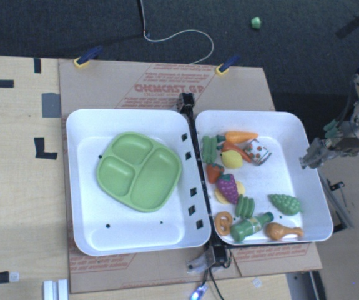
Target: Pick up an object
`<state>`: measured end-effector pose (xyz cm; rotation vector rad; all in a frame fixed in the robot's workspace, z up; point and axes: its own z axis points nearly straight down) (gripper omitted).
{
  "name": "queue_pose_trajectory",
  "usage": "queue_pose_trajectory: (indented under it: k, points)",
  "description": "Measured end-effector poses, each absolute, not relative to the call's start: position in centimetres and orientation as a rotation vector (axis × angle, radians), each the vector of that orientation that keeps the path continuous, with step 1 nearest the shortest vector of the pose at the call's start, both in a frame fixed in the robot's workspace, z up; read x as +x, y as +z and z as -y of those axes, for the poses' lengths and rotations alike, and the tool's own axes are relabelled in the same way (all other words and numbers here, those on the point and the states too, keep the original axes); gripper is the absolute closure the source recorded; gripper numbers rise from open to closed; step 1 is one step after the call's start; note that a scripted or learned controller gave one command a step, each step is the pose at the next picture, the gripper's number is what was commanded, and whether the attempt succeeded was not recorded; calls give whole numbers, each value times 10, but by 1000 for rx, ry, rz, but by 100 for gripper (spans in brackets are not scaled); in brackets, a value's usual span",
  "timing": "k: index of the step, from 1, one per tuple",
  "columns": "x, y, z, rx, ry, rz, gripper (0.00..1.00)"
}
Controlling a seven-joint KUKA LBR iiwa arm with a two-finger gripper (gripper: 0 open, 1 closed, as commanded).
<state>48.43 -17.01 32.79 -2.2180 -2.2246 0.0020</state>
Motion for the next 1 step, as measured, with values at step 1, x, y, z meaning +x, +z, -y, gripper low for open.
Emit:
queue_pose_trajectory:
  k: [1]
  points:
    - [485, 388, 146, -2220, -5, 2230, 100]
